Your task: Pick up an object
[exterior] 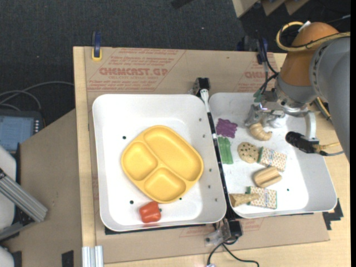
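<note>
White plastic bins were seen side by side on a brown board. In the left bin (pixel 105 149) a yellow divided plate (pixel 161 163) was laid near the middle, tilted on the diagonal, and a red pepper (pixel 149 212) was placed just beside the plate's lower corner, close to the bin's front wall.

In the right bin (pixel 320 196) several small food items were scattered. A purple piece (pixel 226 128) was set near the dividing wall, with a green strip (pixel 225 149) just below it. A cookie (pixel 247 152) was found beside a sandwich wedge (pixel 273 159), a bread roll (pixel 266 176) lay below them, and a second sandwich piece (pixel 256 198) rested nearest the front.

A tan croissant (pixel 259 131) was located in the upper part of the right bin, directly under the gripper (pixel 261 115). The grey arm with its orange band (pixel 303 60) was reached in from the right, and the gripper was lowered just above or against the croissant. How far the tool was open, and whether anything was gripped, could not be told.
</note>
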Robot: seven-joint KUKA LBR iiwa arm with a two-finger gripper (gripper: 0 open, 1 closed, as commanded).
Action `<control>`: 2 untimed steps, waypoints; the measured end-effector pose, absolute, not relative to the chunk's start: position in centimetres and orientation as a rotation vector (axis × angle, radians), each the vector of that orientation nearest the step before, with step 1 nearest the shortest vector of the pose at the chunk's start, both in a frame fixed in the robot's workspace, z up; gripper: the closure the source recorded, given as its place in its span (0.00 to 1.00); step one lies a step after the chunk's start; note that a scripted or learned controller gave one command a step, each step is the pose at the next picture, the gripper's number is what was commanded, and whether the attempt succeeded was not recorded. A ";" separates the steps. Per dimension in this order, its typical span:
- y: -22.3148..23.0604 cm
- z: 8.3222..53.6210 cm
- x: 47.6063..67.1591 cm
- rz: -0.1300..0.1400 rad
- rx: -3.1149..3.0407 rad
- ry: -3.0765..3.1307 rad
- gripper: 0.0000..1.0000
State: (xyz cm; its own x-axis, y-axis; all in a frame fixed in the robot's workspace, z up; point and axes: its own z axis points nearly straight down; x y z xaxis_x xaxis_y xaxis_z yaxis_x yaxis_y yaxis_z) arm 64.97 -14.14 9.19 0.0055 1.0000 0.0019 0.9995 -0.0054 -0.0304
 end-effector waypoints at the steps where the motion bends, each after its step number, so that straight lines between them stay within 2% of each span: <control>1: -5.2 19.1 61.1 -0.013 -2.212 -2.232 1.00; 2: -2.3 20.7 56.9 0.000 -2.215 -2.223 1.00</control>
